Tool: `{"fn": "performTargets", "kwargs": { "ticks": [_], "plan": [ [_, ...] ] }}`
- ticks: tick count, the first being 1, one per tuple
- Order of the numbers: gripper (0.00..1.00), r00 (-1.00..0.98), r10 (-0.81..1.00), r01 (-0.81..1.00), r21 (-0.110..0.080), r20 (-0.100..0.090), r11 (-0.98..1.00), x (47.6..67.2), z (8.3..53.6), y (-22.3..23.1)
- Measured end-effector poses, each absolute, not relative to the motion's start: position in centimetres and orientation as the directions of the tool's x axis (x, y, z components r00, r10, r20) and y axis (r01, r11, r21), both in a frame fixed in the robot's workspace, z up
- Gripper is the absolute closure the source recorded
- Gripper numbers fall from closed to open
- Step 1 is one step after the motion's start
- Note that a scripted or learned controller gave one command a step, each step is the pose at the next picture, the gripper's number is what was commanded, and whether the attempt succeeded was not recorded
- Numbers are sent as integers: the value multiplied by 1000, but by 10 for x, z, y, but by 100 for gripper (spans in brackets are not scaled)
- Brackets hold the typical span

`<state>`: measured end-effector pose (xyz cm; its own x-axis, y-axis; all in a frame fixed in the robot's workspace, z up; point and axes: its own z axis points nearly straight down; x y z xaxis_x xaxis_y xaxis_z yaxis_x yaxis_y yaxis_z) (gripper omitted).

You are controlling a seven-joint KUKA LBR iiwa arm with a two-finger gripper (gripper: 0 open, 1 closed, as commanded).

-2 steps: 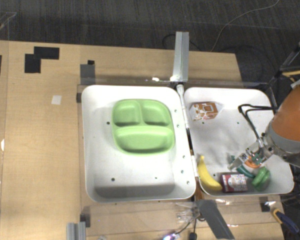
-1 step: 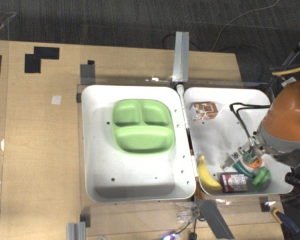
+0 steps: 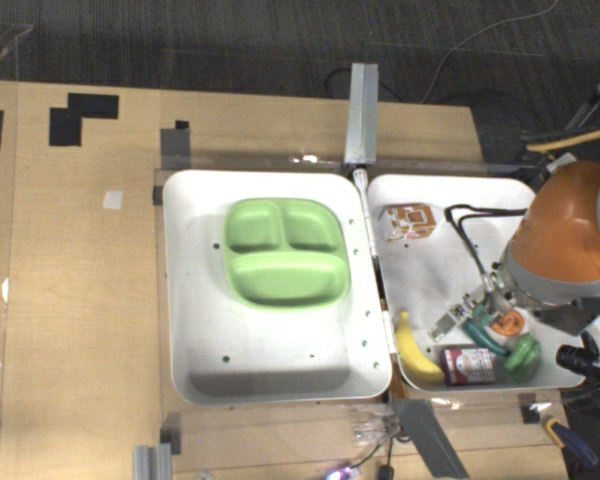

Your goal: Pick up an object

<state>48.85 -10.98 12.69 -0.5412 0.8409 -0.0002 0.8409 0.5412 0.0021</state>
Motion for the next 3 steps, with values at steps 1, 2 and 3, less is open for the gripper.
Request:
{"fn": "performTargets", "kwargs": {
  "ticks": [1,2,3],
  "plan": [
    [0,-428,904,904,3,-2,428,489,180,-123],
    [0,-517,856,856,2,-1,517,488,96,-145],
    [0,-500,866,866,4,-2,500,588,107,-124]
  ]
}}
